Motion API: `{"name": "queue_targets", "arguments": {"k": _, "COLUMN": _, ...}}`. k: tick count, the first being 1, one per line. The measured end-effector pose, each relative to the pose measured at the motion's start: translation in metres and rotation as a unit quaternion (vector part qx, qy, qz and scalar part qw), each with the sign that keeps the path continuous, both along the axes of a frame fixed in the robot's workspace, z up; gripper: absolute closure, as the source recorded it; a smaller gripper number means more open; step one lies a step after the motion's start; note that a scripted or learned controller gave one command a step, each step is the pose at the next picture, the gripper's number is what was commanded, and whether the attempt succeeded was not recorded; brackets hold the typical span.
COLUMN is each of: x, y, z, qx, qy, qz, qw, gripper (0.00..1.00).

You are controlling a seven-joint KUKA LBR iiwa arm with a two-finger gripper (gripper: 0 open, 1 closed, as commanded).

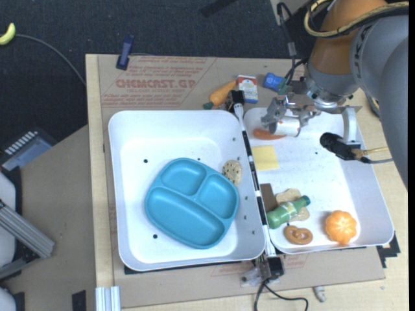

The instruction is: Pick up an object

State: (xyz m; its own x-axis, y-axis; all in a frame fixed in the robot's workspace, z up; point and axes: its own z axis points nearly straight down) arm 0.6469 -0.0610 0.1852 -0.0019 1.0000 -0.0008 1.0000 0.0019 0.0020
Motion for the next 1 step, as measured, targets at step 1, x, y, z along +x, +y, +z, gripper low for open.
{"name": "queue_targets", "arguments": {"k": 1, "x": -0.0230, "y": 0.0237, "z": -0.0005, "qx": 0.0006, "qy": 0.002, "qz": 0.000, "qw": 1.0000, "gripper": 1.00}}
